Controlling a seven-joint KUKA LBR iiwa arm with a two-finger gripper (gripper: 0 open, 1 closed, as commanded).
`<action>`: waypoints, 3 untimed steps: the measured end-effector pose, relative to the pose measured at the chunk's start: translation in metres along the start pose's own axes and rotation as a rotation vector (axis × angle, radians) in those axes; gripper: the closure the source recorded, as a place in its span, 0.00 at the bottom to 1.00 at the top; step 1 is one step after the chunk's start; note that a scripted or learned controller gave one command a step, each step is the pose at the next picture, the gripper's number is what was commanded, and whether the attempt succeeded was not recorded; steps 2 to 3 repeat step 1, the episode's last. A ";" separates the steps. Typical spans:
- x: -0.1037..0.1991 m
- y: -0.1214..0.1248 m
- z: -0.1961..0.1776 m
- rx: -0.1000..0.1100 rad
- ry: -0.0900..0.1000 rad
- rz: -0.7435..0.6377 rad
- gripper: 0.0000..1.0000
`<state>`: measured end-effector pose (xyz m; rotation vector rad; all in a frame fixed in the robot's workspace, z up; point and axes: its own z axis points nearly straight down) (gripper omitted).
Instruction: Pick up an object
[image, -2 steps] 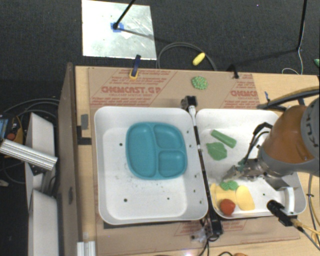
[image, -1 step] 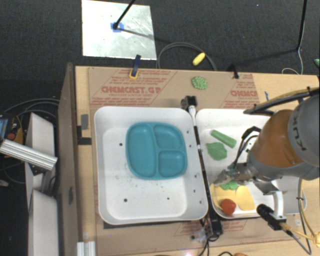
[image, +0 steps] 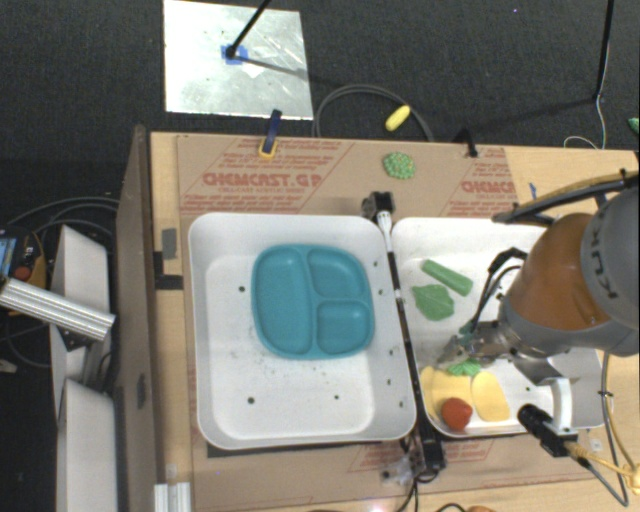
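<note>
The gripper (image: 468, 352) is low in the right bin (image: 500, 232), over a small green piece (image: 463, 369) at the bin's 7 o'clock. Finger state: cannot tell. Centre over the piece before closing; avoid the adjacent yellow pieces (image: 478, 392). The piece's long axis cannot be determined; it is mostly covered.

robot lab: cardboard-covered bench (image: 300, 170), white bins (image: 215, 300), loose cables (image: 60, 215).
</note>
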<state>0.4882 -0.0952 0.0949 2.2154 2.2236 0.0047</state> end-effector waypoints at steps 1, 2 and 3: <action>0.020 0.077 -0.095 -0.012 -0.002 -0.006 1.00; 0.020 0.077 -0.095 -0.012 -0.002 -0.006 1.00; 0.020 0.077 -0.095 -0.012 -0.002 -0.006 1.00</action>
